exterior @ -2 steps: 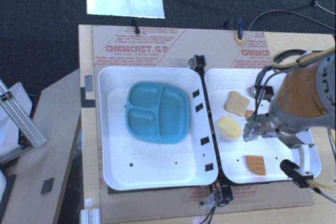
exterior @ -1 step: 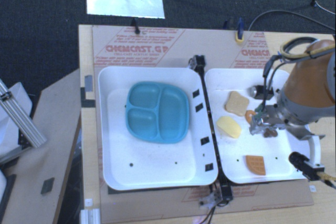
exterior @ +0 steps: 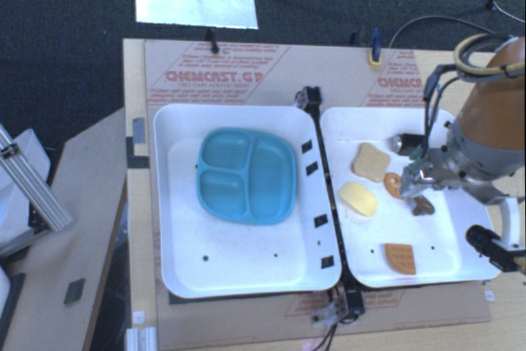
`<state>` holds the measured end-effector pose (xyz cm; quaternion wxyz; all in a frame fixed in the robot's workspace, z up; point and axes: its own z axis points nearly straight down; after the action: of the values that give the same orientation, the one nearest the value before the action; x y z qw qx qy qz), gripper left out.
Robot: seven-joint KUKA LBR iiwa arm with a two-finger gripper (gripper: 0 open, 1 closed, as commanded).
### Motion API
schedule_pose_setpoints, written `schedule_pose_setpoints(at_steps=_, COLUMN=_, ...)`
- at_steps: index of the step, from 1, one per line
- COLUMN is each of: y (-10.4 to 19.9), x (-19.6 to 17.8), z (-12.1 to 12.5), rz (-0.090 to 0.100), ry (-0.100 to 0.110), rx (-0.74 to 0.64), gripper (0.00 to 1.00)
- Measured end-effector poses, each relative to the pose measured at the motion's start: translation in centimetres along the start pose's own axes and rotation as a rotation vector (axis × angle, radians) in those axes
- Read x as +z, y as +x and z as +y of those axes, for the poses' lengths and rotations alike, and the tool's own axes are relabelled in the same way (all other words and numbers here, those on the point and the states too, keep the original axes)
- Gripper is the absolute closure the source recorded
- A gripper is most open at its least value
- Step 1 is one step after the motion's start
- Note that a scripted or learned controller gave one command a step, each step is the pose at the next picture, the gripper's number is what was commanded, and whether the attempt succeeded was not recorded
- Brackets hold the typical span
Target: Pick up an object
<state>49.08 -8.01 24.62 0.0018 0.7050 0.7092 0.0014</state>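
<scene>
In the right bin lie a tan bread slice, a pale yellow wedge, an orange ring-shaped piece, a small brown lump and an orange waffle square. My gripper hangs low over the middle of this bin. It sits just right of the orange ring and directly above the brown lump. The arm's body hides the bin's right side.
The left bin holds a blue divided plate. A black ridge with clips separates the two bins. Bare white floor lies at the front of the right bin, around the waffle square.
</scene>
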Motion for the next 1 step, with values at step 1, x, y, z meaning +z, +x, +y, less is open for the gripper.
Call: schedule_pose_setpoints(at_steps=1, y=5.19, x=0.06, z=0.38, rz=0.002, ry=0.005, rx=-0.005, gripper=1.0)
